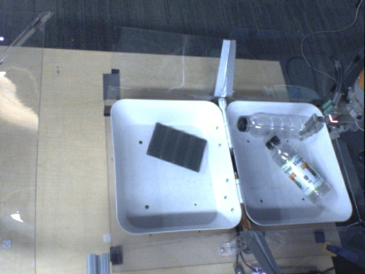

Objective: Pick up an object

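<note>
Two clear plastic bottles lie in the right bin point(258, 205). One empty bottle point(275, 124) lies along the back wall with its black cap pointing left. The other bottle point(299, 172) carries a printed label and lies slanted, cap towards the upper left. In the left bin point(116, 170) a dark grey flat rectangular pad point(177, 146) lies slightly tilted. My gripper point(323, 122) comes in over the back right corner of the right bin, right at the base end of the empty bottle. Whether it touches that bottle is unclear.
A metal upright point(226, 67) stands behind the seam between the bins. Cables point(325, 44) hang at the upper right near the arm. Black brackets point(112, 84) sit on the wooden bench beside the left bin.
</note>
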